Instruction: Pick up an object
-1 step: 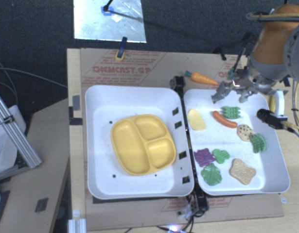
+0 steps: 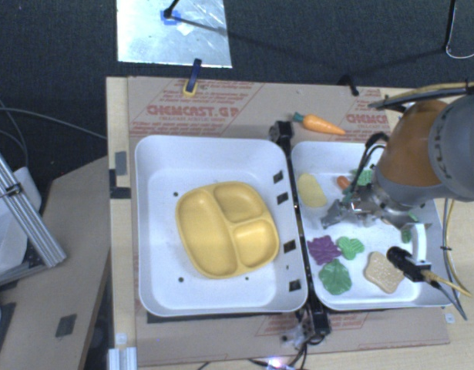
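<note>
Grey tool [image 2: 338,213], its grip state impossible to tell, hovers mid right bin [image 2: 429,299], reaching; next it must descend onto the purple toy [image 2: 323,248].

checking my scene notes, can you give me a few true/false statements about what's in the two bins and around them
1. A yellow divided tray lies in the left bin. True.
2. The carrot lies inside the right bin. False: it lies on the board behind the bins.
3. The gripper is over the left bin. False: it is over the right bin.
4. A purple piece lies in the right bin. True.
5. The toast-like piece sits on the yellow tray. False: it lies in the right bin.
</note>
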